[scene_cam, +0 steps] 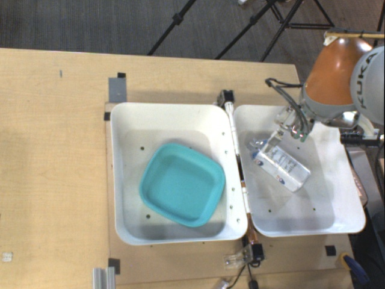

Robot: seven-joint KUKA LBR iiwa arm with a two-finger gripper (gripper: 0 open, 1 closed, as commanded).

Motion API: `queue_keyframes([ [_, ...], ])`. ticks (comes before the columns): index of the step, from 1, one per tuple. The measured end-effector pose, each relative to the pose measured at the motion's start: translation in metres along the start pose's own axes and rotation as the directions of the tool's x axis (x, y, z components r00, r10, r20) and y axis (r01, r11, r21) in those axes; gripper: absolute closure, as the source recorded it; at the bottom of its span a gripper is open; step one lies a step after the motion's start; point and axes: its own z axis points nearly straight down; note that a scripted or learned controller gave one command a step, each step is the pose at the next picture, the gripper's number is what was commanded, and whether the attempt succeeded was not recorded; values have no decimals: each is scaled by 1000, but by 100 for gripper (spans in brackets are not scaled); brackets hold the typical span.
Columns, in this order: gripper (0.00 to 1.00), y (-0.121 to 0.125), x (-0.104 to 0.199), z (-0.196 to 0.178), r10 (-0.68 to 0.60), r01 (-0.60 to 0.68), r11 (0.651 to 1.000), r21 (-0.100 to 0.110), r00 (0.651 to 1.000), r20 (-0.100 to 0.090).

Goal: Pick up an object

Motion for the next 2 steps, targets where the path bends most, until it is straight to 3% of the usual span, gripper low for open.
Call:
queue_keyframes([
  [2,0,1,0,0,-41,41,999,0,999,1],
])
